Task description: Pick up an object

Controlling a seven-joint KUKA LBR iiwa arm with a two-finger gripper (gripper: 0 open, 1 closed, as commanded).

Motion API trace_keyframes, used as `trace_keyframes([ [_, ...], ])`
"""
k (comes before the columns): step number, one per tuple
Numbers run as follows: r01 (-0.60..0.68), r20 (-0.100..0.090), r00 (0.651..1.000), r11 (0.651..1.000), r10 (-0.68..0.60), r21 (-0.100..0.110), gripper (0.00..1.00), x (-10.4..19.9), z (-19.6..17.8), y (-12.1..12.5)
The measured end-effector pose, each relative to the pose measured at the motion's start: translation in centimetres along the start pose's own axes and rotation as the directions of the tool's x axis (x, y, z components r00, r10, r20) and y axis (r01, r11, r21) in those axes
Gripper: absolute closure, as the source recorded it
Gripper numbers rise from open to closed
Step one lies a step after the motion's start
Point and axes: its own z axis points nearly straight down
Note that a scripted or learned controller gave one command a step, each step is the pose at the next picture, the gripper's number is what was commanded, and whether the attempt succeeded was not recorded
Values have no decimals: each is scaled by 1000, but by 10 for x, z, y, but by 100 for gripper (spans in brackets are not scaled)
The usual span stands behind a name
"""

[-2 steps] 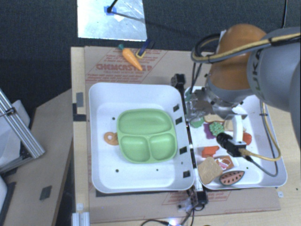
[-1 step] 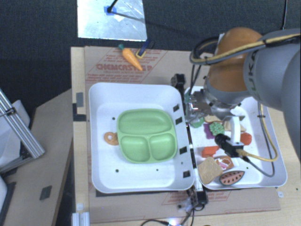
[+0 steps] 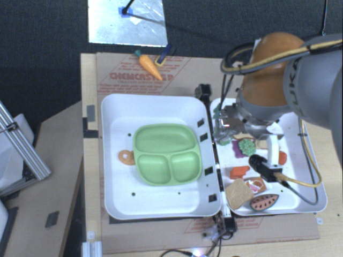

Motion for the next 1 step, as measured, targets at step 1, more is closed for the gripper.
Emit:
trace_keyframes([
  [1, 3, 0, 1000, 1000, -3, 1, 100, 13, 11, 2],
])
